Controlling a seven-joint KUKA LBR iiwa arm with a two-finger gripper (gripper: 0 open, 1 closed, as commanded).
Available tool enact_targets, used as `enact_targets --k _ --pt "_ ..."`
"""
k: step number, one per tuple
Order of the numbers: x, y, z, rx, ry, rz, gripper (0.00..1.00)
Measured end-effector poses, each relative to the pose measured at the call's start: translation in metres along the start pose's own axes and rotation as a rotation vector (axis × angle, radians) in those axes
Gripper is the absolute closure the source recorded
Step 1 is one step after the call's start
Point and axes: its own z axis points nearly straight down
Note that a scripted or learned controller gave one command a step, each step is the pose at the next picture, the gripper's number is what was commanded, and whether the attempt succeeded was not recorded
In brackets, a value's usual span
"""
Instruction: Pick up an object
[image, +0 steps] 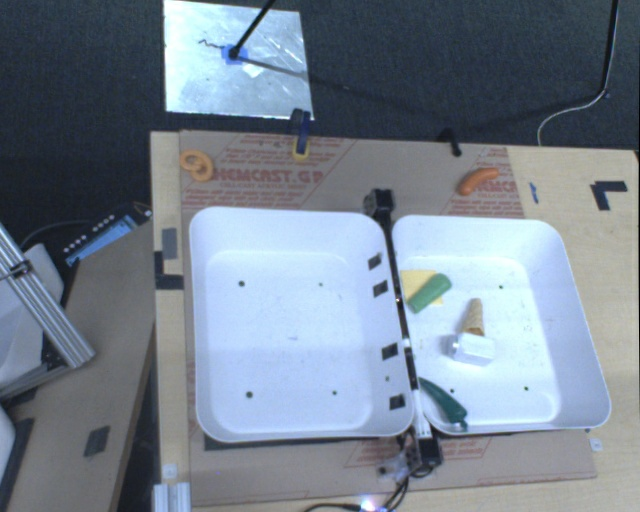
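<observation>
Several small objects lie in the right bin (560, 290). A green oblong piece (430, 292) rests on a yellow wedge (415, 281) near the bin's left wall. An upright tan cone (473, 316) stands mid-bin, and just below it lies a white block (472, 349). A dark green tool with a grey end (445, 403) lies at the bin's near-left corner.
The left bin (290, 320) sits beside the right one, joined by black clips (385, 290). On the cardboard behind the bins lie an orange sausage-shaped toy (478, 181), a tan ring (197, 164) and a yellow-blue clamp (299, 135). A foil sheet (237, 60) lies beyond.
</observation>
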Motion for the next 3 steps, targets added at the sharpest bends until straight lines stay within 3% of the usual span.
enact_targets --k 1,2,3 --pt "0.009 -0.053 0.07 0.014 0.004 0.005 1.0" --pt "-0.006 -0.044 -0.022 -0.004 -0.002 0.003 1.0" --pt "0.031 -0.079 0.135 0.022 0.008 0.003 1.0"
